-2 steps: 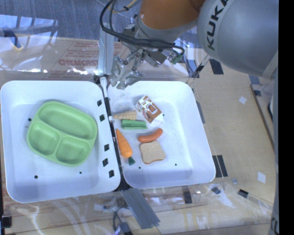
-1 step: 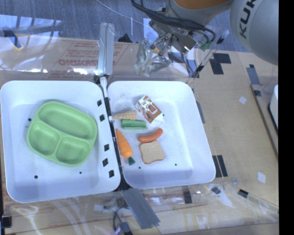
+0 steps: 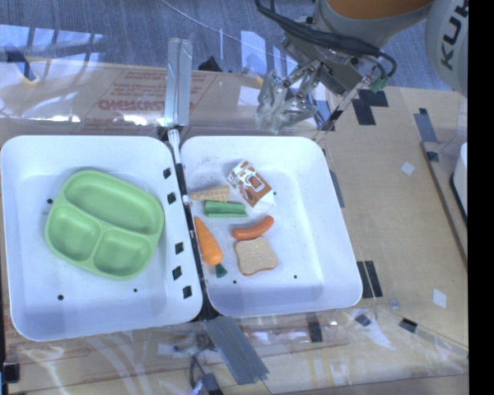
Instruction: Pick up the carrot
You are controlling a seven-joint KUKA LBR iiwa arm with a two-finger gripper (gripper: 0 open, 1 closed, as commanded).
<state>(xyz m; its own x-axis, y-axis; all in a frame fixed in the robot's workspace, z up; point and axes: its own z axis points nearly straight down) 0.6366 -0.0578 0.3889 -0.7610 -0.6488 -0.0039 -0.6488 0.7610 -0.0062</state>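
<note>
— Where is the carrot (image 3: 208,242)?

— It is in the right bin (image 3: 333,245), close to that bin's left wall. It lies flat. Its orange tip points up toward the back, and its green end points down toward the front.

— What is next to it?

— A slice of bread (image 3: 255,257) is just to its right. A sausage (image 3: 253,228) is above the bread. A green bean (image 3: 225,209) lies just above the carrot, and a cracker (image 3: 210,194) sits above the bean. A small carton (image 3: 249,183) with red and white on it is at the back of the group.

— Is anything touching the carrot?

— Nothing lies on top of it. It is very close to the bin wall, but I cannot tell if it touches.

— Where is the gripper (image 3: 288,105)?

— It is up behind the right bin, over the back rim. It is well away from the carrot.

— Is it holding anything?

— No. Nothing sits between its fingers (image 3: 267,97). They look spread apart, but it is a bit hard to see there.

— What is in the left bin (image 3: 20,245)?

— A green plate (image 3: 104,223) with three parts in it.
</note>
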